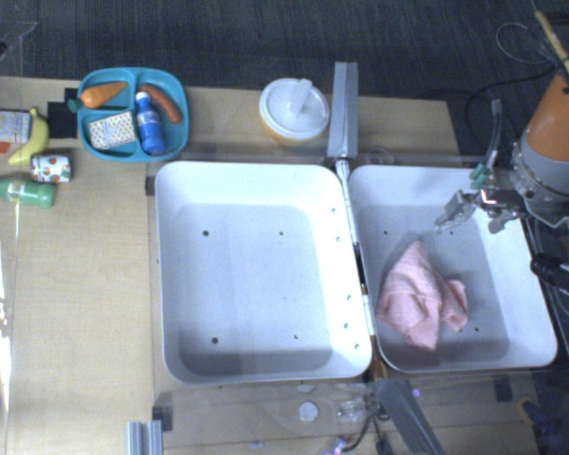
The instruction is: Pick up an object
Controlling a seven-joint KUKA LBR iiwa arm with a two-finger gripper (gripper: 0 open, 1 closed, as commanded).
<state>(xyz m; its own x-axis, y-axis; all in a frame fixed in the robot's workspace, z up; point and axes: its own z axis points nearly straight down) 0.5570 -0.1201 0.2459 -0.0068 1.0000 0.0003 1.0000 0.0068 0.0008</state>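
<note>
Here the crumpled pink cloth point(421, 295) lies in the right bin point(529, 349), claw point(448, 220) open and holding nothing.

Two white bins point(249, 273) point(512, 349) sit side by side on the surface point(66, 301). One pink cloth point(420, 297) lies in the right bin. One blue divided tray point(133, 114) holds one carrot point(106, 94), one blue bottle point(150, 124) and one sausage point(165, 105). Beside it are one banana point(30, 138), one small can point(51, 168), one green bottle point(21, 191) and one lidded cup point(294, 110). One arm point(555, 140) carries one tool point(465, 209).
</note>
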